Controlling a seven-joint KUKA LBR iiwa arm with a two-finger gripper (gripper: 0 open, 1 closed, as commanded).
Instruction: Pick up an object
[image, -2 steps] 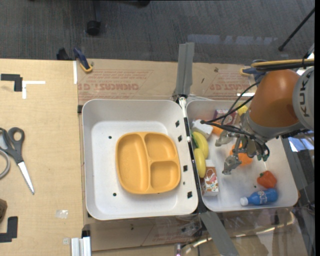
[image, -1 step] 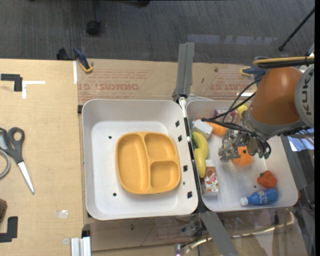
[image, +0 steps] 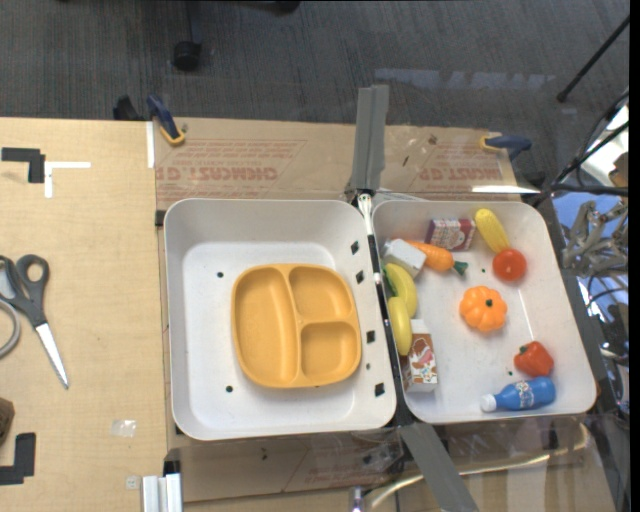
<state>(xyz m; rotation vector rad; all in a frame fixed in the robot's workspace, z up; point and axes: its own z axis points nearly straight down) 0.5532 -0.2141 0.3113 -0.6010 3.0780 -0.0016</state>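
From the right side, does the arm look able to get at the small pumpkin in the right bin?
Probably yes: the pumpkin sits apart from its neighbours on open floor of the right bin, nothing over it.

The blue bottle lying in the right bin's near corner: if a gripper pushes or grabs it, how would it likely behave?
The blue bottle lies on its side, so a nudge would probably roll it. Its rounded, glossy-looking body may slip between fingers. It looks like a light toy.

The right bin (image: 556, 300) holds toy foods: a pumpkin (image: 483, 308) mid-bin, a tomato (image: 509, 265) and corn (image: 490, 229) toward the back. A banana (image: 401, 305) and carton (image: 422, 362) lie along the left wall, a red pepper (image: 533, 358) and blue bottle (image: 520, 396) at the front right.
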